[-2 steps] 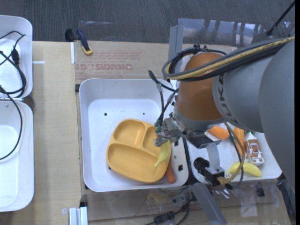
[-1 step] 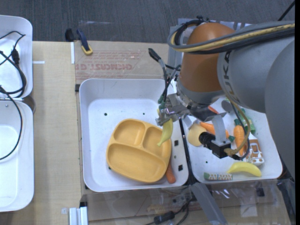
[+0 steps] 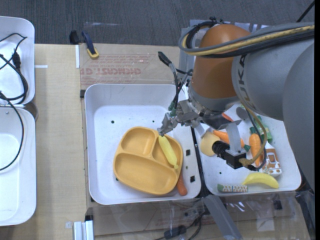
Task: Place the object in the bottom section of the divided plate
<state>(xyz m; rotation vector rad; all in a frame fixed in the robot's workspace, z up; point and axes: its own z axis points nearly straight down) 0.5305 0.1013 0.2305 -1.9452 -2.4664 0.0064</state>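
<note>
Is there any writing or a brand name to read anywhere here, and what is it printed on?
"KUKA", only partly visible, in dark letters on the grey arm.
Red print on the brown cardboard sheet behind the left bin: upside down and faint, too blurred to read with confidence.
Printing on the small carton in the right bin: too small to read.
Dark marks on the strip beside the banana: too small to read.
</note>
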